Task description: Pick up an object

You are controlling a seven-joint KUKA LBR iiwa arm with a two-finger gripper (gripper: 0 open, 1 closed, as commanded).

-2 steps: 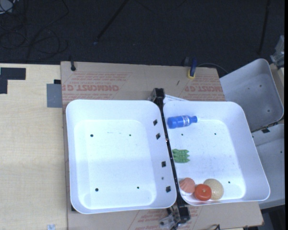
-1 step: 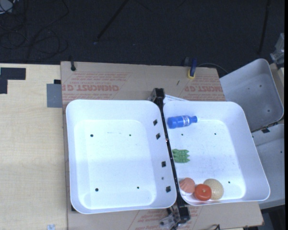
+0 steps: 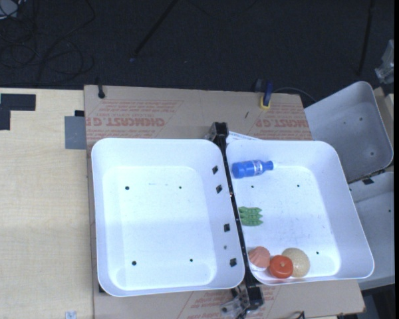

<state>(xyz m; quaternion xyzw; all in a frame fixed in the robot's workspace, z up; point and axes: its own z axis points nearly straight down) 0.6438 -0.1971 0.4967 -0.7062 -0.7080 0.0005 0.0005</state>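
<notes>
Bottle (image 3: 252,169), blue, lay on its side in one white bin (image 3: 319,211). It looked light, hard and slippery, so grabbing its middle seemed best. I could not tell how the jaws stood.

Right bin (image 3: 332,178) w/ bottle (image 3: 252,168) at back, pea pod (image 3: 251,216) mid, three round items (image 3: 279,262) front.

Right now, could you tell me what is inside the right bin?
The right bin holds a blue bottle, a green pea pod, and three round pieces clustered at its near edge, partly overlapping.
</notes>
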